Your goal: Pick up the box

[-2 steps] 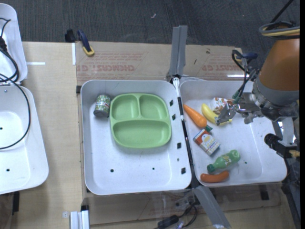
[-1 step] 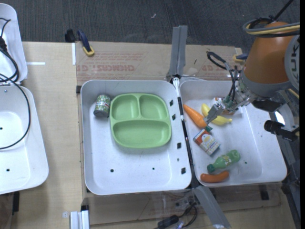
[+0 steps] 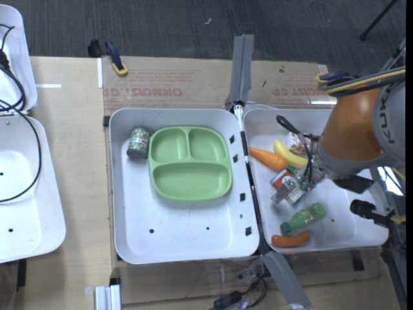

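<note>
The box (image 3: 284, 181), a small orange-and-white pack, lies in the right bin (image 3: 335, 237), near its middle and tilted, just below the carrot (image 3: 268, 158) and beside the banana (image 3: 288, 154). The end effector (image 3: 298, 187) sits directly over it, reaching down from the arm (image 3: 352, 131) that comes in from the right. Something grey and printed shows at the tip, possibly the box's side or part of the fingers; the arm's bulk and the slanted view make this hard to settle, so I cannot tell how far the end effector is open or whether it has anything in its grasp.

The crowding probably explains the steep approach: carrot and banana press in from above, and a green bottle (image 3: 303, 217) and a red sausage (image 3: 290, 239) lie just below, leaving little room to come in sideways.

The left bin (image 3: 129, 237) holds a green tray (image 3: 190, 163) and a small can (image 3: 138, 143), well apart from the work. Both bins rest on the worktop (image 3: 168, 82).
</note>
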